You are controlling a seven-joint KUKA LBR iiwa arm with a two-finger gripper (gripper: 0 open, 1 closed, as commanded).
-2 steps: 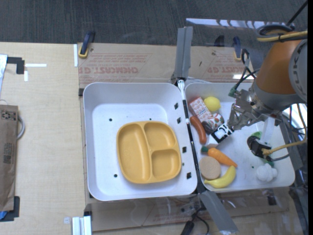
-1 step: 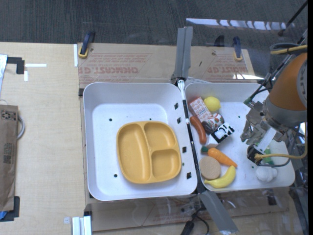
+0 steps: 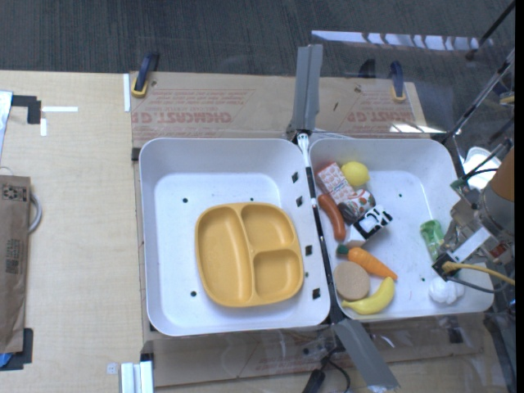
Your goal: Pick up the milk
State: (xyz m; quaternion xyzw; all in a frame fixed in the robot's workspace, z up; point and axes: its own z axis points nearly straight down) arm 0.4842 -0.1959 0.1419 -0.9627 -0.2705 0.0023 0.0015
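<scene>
My gripper (image 3: 458,244) sits over the right shallow white bin (image 3: 409,150), hard by its 3 o'clock wall. Can't tell from this slant whether it is open or closed, and nothing shows held in it. Just beside it at 9 o'clock is a small green crinkly packet (image 3: 431,234). At 6 o'clock, near the bin's corner, is a small white rounded lump (image 3: 444,291). The milk I take to be the small black-and-white cow-patterned carton (image 3: 375,219). It lies on its side mid-bin, at 9 to 10 o'clock from me, past the green packet, with open bin floor between the two. Its long axis looks to run roughly 8 to 2 o'clock, so closing across the short sides means turning to about 11 to 5. Crowded on its far side: a red-and-white snack packet (image 3: 334,180) at its 10 to 11 o'clock, with a dark item I can't identify touching the carton in between. A yellow lemon (image 3: 355,173) sits at its 11 o'clock and a reddish-brown sausage (image 3: 332,217) at its 9. An orange plastic carrot (image 3: 372,262) lies near at 6 o'clock. My side of the carton looks freest, so I judge the approach should go straight across toward 9 to 10 o'clock, clearing the green packet.
</scene>
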